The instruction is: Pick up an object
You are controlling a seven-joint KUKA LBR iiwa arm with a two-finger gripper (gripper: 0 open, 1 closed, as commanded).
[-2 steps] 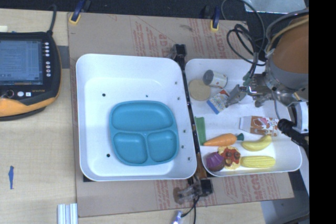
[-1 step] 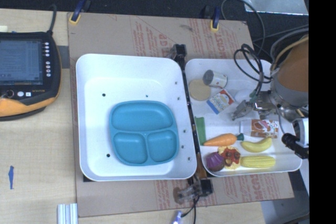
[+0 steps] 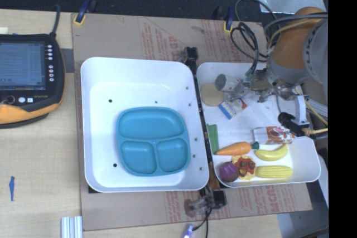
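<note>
A pale wooden bench (image 3: 39,175) bears two shallow white bins; the right bin (image 3: 312,167) holds an orange plastic carrot (image 3: 234,148) and yellow banana (image 3: 271,154) near its front. The gripper (image 3: 245,88) hangs low over the bin's far end, and its grasp state I cannot tell. A good pick would centre squarely on one isolated item, away from the crowded toys.

The arm (image 3: 295,44) reaches in from the right, wrist seemingly lowered.

tray (image 3: 152,139) in left bin (image 3: 95,120); carrot (image 3: 234,148) perhaps right
</note>
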